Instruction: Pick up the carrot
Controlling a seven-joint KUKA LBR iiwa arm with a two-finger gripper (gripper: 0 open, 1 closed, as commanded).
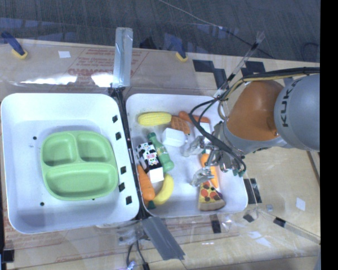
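Observation:
The carrot (pixel 145 183) is orange with a green end. It lies along the left wall of the right bin (pixel 228 204), between a cow-patterned box (pixel 148 155) and a banana (pixel 165 189). My gripper (pixel 200 162) hangs low over the right half of that bin, well to the right of the carrot and apart from it. Its metal fingers (pixel 194 146) stand apart and the gripper is open. A small orange piece (pixel 205 158) shows between them, just above the tip of a pizza slice (pixel 210 195).
The right bin also holds a corn cob (pixel 154 118), a reddish item (pixel 187 121), a white block (pixel 173 136) and a green bottle (pixel 161 152). A green divided plate (pixel 78 165) sits in the left bin (pixel 14 151). Cables run from the arm over the bin's right edge.

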